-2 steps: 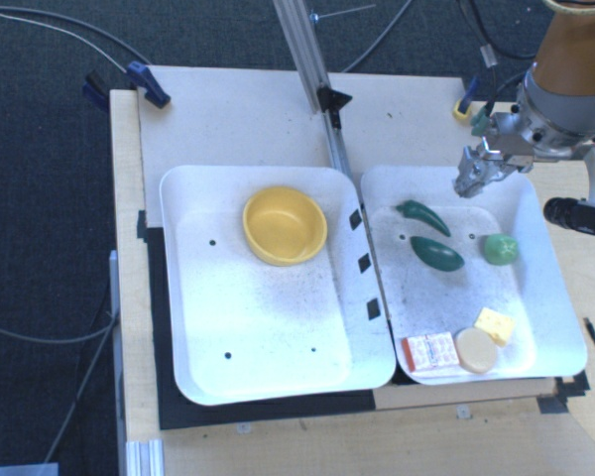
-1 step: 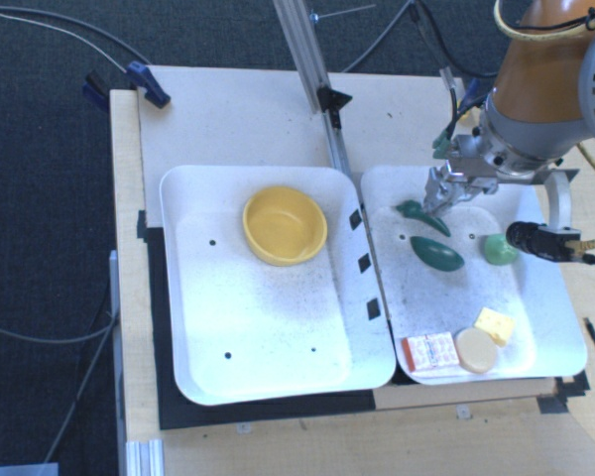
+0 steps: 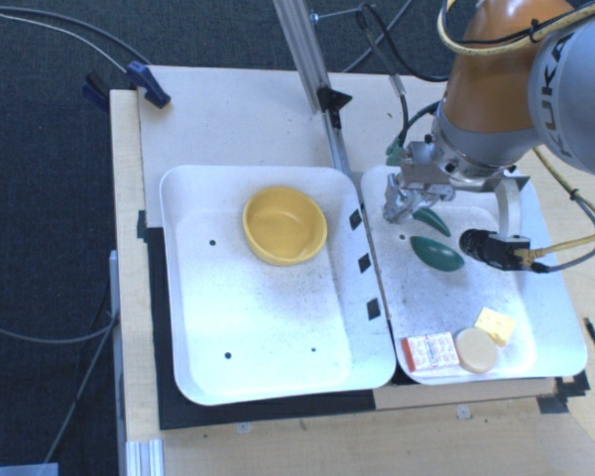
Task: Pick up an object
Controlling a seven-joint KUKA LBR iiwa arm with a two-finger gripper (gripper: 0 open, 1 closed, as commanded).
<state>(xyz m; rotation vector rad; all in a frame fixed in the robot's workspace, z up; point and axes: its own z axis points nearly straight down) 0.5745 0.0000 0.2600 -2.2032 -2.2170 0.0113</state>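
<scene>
My gripper (image 3: 398, 209) hangs over the far left part of the right bin (image 3: 565, 350), low above the floor. Just right of it lies a dark green spoon-like object: a rounded end (image 3: 437, 255) and a narrow piece (image 3: 432, 221) pointing up toward the gripper. I see nothing between the gripper's tips. Along the near edge of the same bin lie a red-and-white small box (image 3: 430, 351), a round beige disc (image 3: 476, 350) and a pale yellow block (image 3: 494, 324). A yellow bowl (image 3: 285, 225) stands upright in the left bin (image 3: 193, 365).
A metal pole (image 3: 307, 53) slants down from the top to the ridge between the bins. A black fitting (image 3: 489, 247) with a yellow cable hangs from the arm over the right bin. A blue clamp (image 3: 147, 82) grips the bench's far left corner.
</scene>
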